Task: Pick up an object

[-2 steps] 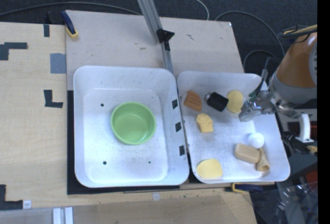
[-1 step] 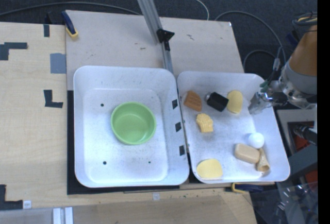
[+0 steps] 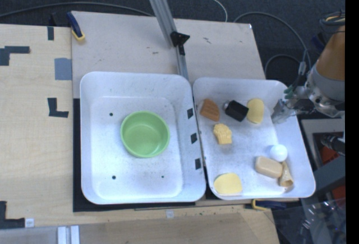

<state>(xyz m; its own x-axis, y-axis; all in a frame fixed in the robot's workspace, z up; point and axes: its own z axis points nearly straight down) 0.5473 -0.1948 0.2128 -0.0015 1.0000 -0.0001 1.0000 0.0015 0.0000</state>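
green bowl (image 3: 145, 134) in left bin (image 3: 90, 125) | right bin (image 3: 297, 164): food toys | tool (image 3: 282, 111) state unclear

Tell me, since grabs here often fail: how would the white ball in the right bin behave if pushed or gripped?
The white ball looks round and smooth, so it would probably roll if nudged. It rests against a tan block, which may stop it rolling that way. Closing fingers might squeeze it out sideways.

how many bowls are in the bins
1. A green bowl sits upright near the middle of the left bin. The right bin holds small food-like items and a black block, with no bowl visible among them.
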